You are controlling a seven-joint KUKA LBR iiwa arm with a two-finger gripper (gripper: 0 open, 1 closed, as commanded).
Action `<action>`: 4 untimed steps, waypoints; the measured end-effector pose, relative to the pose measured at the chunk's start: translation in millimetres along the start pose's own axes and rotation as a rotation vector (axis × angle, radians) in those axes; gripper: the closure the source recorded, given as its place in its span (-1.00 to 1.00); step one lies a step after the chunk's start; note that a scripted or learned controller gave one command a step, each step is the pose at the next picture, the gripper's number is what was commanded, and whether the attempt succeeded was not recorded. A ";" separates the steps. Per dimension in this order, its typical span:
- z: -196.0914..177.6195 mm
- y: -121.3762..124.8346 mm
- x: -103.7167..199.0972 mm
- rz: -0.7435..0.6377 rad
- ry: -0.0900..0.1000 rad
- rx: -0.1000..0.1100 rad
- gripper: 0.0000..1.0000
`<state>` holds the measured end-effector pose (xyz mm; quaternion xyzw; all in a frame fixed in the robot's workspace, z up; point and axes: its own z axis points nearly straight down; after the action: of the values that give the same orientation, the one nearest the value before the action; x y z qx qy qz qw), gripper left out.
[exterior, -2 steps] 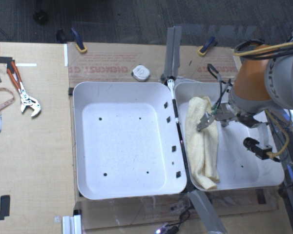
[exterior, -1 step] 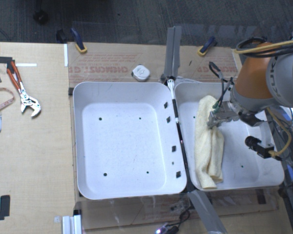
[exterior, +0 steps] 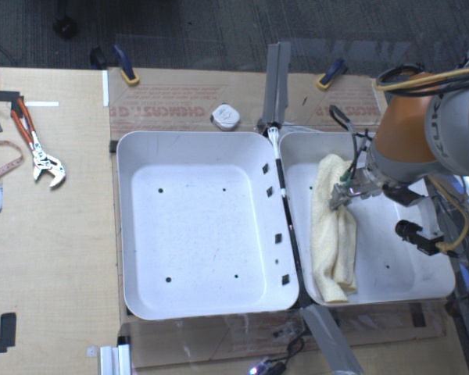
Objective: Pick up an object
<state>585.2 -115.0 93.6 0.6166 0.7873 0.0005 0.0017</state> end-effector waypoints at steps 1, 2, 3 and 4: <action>0.4 -0.3 -0.1 0.000 0.000 0.001 -1.00; -8.9 -0.3 -0.8 0.003 0.000 0.001 1.00; -98.4 65.6 19.1 0.100 0.000 0.003 1.00; -195.9 42.4 25.6 0.408 -0.001 0.006 1.00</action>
<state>619.6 -79.7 289.6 0.7632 0.6462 -0.0017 0.0002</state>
